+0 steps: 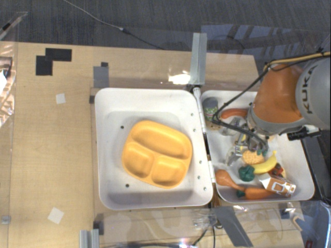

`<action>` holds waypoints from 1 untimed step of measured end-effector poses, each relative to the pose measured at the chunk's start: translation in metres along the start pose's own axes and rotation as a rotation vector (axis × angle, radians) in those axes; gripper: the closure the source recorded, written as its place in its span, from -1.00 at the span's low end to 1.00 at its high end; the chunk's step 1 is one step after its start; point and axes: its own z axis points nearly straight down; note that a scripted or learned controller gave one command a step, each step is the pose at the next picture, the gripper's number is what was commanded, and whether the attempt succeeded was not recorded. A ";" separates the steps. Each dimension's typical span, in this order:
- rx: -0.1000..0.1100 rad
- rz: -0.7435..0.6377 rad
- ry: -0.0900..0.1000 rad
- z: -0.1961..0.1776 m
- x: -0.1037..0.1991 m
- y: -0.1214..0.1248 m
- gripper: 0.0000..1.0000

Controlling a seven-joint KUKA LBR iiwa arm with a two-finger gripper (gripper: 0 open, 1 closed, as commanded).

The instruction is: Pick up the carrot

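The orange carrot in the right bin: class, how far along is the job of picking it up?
Done: nothing visible yet. The orange carrot lies flat near the near edge of the right white bin, unlifted. In hand: the grey arm's gripper is low among the toys, beyond the carrot. Left: moving over the carrot, grasping and lifting.
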 end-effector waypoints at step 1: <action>0.000 0.001 0.000 0.000 0.000 0.000 -1.00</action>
